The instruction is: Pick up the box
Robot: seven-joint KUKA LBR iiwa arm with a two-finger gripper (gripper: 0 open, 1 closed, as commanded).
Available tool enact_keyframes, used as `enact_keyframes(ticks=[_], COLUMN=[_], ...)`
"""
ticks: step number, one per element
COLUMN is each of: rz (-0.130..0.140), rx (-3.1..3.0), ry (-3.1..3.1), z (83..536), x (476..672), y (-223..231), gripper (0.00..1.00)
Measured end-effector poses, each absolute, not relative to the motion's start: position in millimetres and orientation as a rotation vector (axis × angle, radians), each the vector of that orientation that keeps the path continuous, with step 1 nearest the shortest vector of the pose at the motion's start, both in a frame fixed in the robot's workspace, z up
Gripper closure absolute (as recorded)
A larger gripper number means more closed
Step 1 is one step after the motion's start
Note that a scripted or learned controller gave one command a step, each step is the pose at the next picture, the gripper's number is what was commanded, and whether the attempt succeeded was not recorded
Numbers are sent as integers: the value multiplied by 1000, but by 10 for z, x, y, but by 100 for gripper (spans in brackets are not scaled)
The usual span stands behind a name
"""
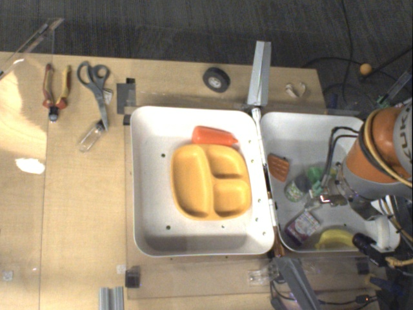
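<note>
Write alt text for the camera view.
The arm reaches over the right bin, which holds a banana and small items. The left bin holds a yellow divided tray; scissors lie on the bench.

A: Left bin (148, 173): a yellow divided tray (211, 181) near the middle, with an orange-red object (215, 135) touching its far edge.

B: Right bin (290, 131)?

A: An orange ridged piece (279, 166) near the left wall, a green item (315, 176) beside it, a banana (335, 239) at the near edge.

B: Tabletop (71, 225)?

A: Scissors (97, 89) and red-handled pliers (55, 92) at far left; a roll of black tape (216, 79) behind the bins; a grey metal bar (259, 73) upright between them.
</note>
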State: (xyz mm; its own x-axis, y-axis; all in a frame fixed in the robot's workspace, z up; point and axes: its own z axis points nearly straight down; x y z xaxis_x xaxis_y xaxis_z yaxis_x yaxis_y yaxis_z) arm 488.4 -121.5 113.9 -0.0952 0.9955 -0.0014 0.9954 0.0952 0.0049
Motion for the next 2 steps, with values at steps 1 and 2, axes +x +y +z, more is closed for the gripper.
enact_keyframes(ticks=[1, 2], rz=[4, 10], rx=[2110, 2157], ry=[2322, 2266], z=[1138, 898], x=[4884, 4904], y=[-1214, -963], gripper=[0, 0])
